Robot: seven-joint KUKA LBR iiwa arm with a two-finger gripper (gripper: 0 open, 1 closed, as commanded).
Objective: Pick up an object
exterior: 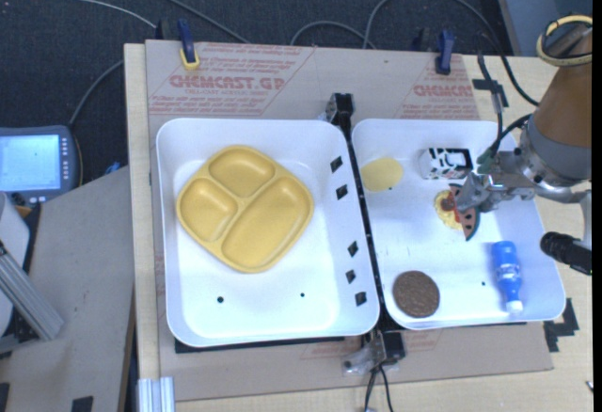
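Note:
My gripper (468, 200) hangs low in the right bin (395, 241), reaching in from the right. It is directly over a small yellow and red object (446, 206), partly covering it. Whether it touches that object is unclear. Just behind it lies a black and white object (446, 161). A pale yellow disc (381, 174) rests at the bin's far left. A brown round disc (415, 293) sits near the front wall. A blue bottle (506, 275) lies at the front right.
The left bin (188, 297) holds a yellow divided plate (245, 208). A black divider with clips (353, 213) runs between the bins. Blue clamps (188, 48) hold the cardboard backing. A small screen (33, 161) stands off the bench at left.

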